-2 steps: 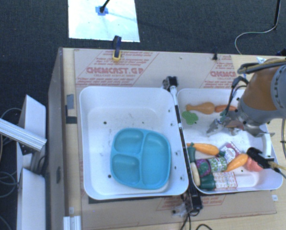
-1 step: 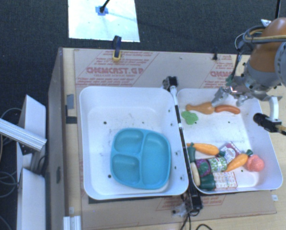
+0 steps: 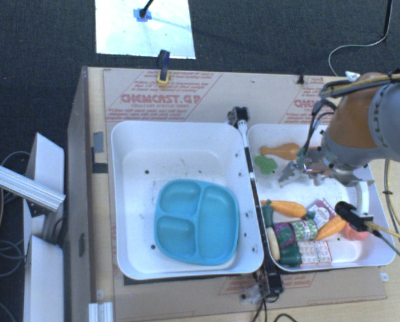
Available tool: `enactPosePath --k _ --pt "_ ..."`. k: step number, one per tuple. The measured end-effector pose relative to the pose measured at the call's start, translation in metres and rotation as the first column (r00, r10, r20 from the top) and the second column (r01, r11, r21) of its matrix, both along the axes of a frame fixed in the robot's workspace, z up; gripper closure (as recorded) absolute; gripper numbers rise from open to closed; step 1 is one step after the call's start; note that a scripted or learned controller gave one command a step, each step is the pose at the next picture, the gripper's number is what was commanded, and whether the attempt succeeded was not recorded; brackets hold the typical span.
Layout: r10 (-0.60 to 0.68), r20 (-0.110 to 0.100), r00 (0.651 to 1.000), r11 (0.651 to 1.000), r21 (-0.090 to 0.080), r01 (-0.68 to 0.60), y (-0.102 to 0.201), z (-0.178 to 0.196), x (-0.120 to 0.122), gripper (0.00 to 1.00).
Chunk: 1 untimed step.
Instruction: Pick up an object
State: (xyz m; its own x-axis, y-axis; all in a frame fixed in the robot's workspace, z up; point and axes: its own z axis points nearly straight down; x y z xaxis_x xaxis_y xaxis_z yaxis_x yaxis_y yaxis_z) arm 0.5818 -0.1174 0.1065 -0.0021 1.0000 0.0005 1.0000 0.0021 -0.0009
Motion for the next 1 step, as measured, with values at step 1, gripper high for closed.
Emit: enactPosePath --k 1 --pt "-0.002 0.004 1.0 1.0 -0.002 0.002 -0.0179 0.0746 -0.046 0.0"
